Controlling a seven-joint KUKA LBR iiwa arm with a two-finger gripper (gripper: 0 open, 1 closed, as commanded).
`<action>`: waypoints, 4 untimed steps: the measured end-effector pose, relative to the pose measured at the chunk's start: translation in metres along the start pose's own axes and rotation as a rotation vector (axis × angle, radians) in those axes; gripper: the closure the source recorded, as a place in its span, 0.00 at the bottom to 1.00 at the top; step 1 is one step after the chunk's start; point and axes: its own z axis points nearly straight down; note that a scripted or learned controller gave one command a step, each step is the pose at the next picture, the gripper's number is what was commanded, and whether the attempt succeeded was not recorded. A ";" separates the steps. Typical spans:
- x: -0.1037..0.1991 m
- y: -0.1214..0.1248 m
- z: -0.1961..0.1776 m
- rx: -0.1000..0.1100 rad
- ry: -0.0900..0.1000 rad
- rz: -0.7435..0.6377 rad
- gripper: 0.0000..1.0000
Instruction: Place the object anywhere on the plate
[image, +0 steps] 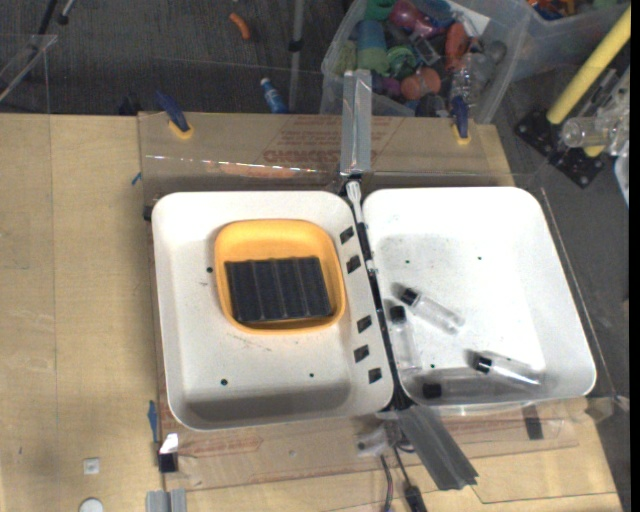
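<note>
Orange plate (228, 245) sits in left bin (180, 300) with dark ridged block (278, 290) lying on it | task judged done | hand state cannot be told | next: nothing but a check

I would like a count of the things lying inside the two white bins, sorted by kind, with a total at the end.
Yellow plate, in the left bin: 1
Dark ribbed block, on the plate: 1
Clear syringe-like tubes with dark tips, in the right bin: 3 (one, one, one, partly hard to make out)
Total: 5
</note>
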 end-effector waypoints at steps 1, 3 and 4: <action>-0.005 0.000 0.000 0.000 -0.004 -0.185 1.00; -0.008 -0.001 0.000 -0.001 -0.005 -0.955 1.00; -0.008 -0.001 0.001 -0.002 -0.004 -1.268 1.00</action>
